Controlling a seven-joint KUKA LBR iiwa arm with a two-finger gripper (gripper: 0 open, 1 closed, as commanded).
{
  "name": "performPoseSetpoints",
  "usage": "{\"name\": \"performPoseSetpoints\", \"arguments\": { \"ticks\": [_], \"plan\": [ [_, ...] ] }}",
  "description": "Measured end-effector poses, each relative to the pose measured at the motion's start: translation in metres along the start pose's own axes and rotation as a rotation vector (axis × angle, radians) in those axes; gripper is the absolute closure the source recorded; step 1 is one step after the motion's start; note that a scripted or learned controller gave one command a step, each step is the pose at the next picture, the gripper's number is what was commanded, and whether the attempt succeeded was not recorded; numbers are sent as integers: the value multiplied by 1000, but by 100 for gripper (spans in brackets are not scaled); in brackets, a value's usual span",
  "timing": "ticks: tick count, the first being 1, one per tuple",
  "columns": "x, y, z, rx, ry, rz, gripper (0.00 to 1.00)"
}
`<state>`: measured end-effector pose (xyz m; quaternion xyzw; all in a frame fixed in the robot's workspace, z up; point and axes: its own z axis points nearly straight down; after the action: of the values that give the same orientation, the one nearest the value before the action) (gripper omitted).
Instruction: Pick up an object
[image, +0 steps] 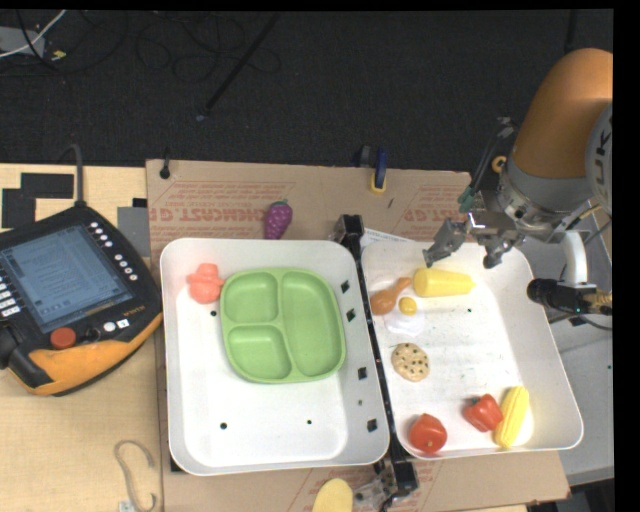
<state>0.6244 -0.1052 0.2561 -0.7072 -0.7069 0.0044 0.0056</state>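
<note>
The jaws (468, 245) hung spread wide and empty over the right bin (545, 355). A yellow corn piece (441, 283) lay just below them, its long axis running left-right across the gap.

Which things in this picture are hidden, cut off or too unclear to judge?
- Gripper: its fingers look spread above the yellow block, and nothing is seen between them.
- Yellow object below the bins: cut off by the bottom edge.
- Arm: cut off at the right.
- Purple object behind the left bin: too small and blurred to identify.
- Tablet screen: text is unreadable.
</note>
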Motion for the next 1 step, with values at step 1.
{"name": "performPoseSetpoints", "arguments": {
  "ticks": [1],
  "plan": [
    [0,2,-7,-13,-1,-2,0]
  ]
}}
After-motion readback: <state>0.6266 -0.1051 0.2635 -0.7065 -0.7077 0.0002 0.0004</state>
